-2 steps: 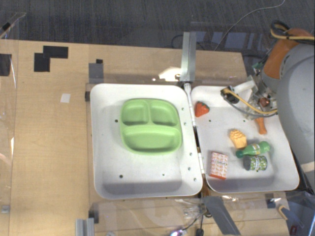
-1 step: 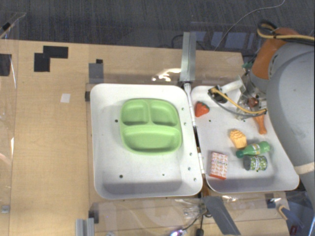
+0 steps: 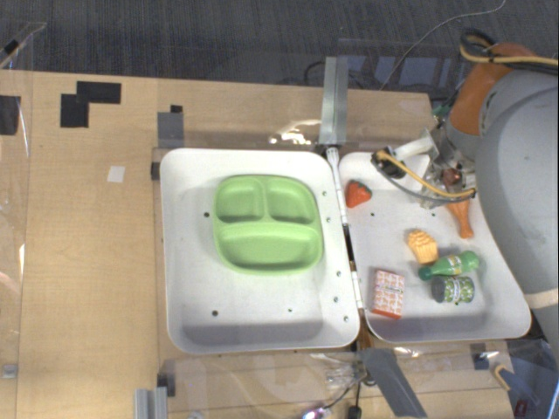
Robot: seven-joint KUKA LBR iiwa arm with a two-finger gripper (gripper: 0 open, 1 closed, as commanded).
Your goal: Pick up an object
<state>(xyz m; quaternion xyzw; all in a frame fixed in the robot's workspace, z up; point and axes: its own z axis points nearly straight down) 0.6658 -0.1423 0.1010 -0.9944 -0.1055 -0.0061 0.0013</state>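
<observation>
**Robot gripper hangs over the far corner of the right bin, a carrot just beside it**

An orange toy carrot (image 3: pixel 463 219) lies in the right bin (image 3: pixel 384 234), close to its far right corner. It is the object nearest the gripper (image 3: pixel 443 182), so it is the likeliest one to be picked. Its long axis runs roughly from the bin's far side toward the near side, with the narrow tip pointing to the near edge. The thick end sits just beside the gripper, slightly nearer the camera and to the right. Whether the two touch is hard to say.

The gripper is a tangle of metal and cable from this angle. Whether it is open or closed cannot be told, and nothing can be seen held in it.

A red strawberry (image 3: pixel 358 194) rests against the bin's left wall, well apart from the gripper. Nearer the camera lie a small yellow-orange food piece (image 3: pixel 423 246), a green bottle (image 3: pixel 450 264) on its side, and a green can (image 3: pixel 454 290) just below the bottle. A red and white box (image 3: pixel 388 293) sits at the bin's near left.

The left bin (image 3: pixel 188 260) holds a green divided plate (image 3: pixel 266 221). Both bins sit on a pale wooden bench (image 3: pixel 79 251). The grey arm (image 3: pixel 524 173), with its orange band, enters from the right.
</observation>
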